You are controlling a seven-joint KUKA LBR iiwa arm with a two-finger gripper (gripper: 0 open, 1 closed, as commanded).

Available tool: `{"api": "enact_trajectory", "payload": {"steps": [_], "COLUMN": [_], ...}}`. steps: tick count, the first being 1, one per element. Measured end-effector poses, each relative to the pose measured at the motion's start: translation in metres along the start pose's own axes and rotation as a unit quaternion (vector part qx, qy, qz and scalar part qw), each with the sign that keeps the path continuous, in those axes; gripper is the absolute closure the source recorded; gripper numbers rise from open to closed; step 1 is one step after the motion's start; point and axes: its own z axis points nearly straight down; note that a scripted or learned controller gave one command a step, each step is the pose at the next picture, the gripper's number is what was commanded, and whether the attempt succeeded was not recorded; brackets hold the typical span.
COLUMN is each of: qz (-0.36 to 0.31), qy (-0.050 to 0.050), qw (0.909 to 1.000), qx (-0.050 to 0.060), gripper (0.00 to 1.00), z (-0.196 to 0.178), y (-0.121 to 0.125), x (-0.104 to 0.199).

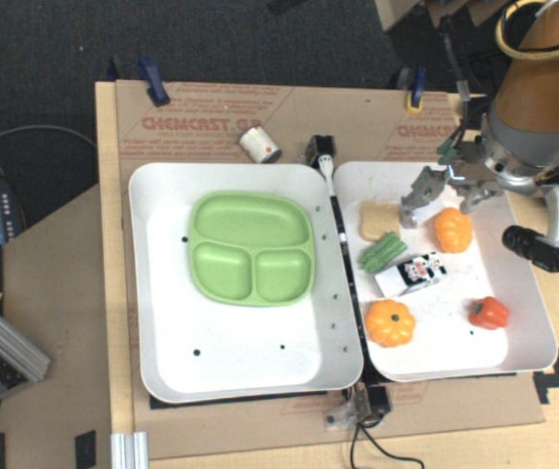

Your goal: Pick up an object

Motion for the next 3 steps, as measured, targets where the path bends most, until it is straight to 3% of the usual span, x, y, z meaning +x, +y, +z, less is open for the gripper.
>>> {"api": "enact_trajectory", "payload": {"steps": [1,2,3], "qz": [-0.002,-0.001,-0.001], "qy": [-0.001,-0.001,0.001], "qw": [0.9999,1.0,1.0], "qx": [-0.012,-0.004,0.003], "gripper": [0.0,1.0,1.0], "z": [-0.178,-0.178,-0.126], "y": [-0.031,-0.03,-0.093], "x": [0.028,0.027,0.05]}}
